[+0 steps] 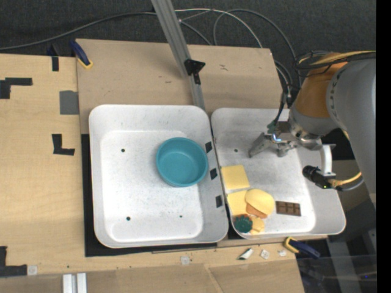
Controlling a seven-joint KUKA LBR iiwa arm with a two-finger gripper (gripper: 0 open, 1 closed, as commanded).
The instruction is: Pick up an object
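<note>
Gripper [261, 146] spread open over right bin [244, 124] – holds nothing; blue bowl [181, 162] in left bin [116, 127].

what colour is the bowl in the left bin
The bowl is teal blue, seen clearly in the camera view.

Glossy white plastic bins [110, 163], smooth matt teal bowl [181, 162], raw wooden bench [36, 163].

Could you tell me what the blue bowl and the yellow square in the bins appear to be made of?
The blue bowl looks like moulded plastic: uniform teal colour, smooth walls and a soft sheen. The yellow square in the right bin looks like a matte, flat slab, possibly foam, sponge or toy plastic; the view is too coarse to settle which.
</note>
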